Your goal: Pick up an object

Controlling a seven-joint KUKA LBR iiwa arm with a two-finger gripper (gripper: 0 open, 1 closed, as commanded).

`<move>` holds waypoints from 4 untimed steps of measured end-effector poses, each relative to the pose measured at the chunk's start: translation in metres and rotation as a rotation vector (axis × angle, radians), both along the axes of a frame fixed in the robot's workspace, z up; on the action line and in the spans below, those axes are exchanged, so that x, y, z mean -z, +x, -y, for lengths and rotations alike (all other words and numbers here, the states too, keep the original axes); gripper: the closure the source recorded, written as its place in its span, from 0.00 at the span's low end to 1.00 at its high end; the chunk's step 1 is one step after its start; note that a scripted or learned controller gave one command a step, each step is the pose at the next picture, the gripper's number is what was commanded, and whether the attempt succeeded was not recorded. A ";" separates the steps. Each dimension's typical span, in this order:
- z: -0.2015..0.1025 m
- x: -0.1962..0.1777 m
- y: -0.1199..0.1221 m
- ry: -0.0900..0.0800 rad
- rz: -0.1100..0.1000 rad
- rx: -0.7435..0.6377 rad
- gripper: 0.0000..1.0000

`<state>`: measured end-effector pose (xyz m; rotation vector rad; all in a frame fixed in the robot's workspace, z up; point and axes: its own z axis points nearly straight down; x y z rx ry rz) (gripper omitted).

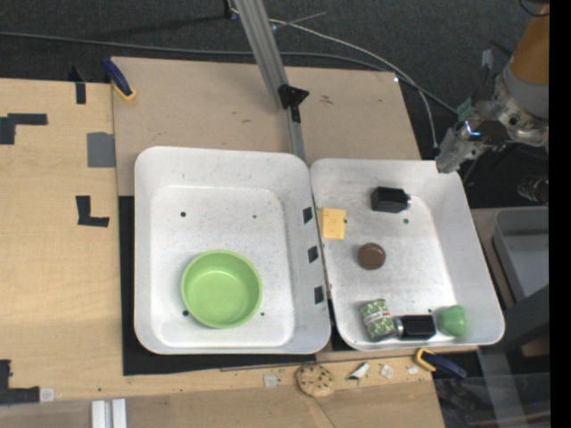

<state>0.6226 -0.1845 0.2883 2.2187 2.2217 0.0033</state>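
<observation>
The right bin holds several small objects. A black block lies near its far side, a yellow square piece by its left wall and a brown round piece in the middle. Along the near wall sit a green patterned box, a black bar and a green rounded object. My gripper hangs over the bin's far right corner, above and to the right of the black block, with nothing seen in it.
A green bowl sits in the left bin. A slanted metal pole ends at the far edge between the bins. Small scraps and a cookie-like piece lie on the bench in front of the bins.
</observation>
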 end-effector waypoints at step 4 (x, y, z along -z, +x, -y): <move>-0.229 0.051 0.007 0.001 -0.011 -0.005 1.00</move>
